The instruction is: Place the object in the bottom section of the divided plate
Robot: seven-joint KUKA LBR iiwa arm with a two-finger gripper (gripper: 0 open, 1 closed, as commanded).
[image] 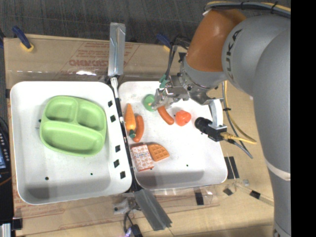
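- I see the green divided plate point(74, 125) in the left white bin point(29, 181), lying flat, with two small sections toward the far side and one long section toward the near side.
- The right white bin point(197, 174) carries the toy food. None of it is on the plate.
- The gripper point(165, 95) is low over the far part of the right bin, just beside a green round piece point(148, 101) on its left.
- I cannot tell whether the jaws are open or closed; the wrist hardware hides them, and I see nothing clearly between them.
- A red sausage point(166, 115) lies tilted just below the gripper, and a red-orange tomato-like piece point(182, 117) sits just right of it.
- Near the divider: a carrot point(130, 118) and a second sausage point(139, 127), side by side and touching.
- Nearer to the camera: a waffle point(158, 152) and a small printed box point(141, 158), touching.
- Brown cardboard covers the desk point(54, 53) under both bins.
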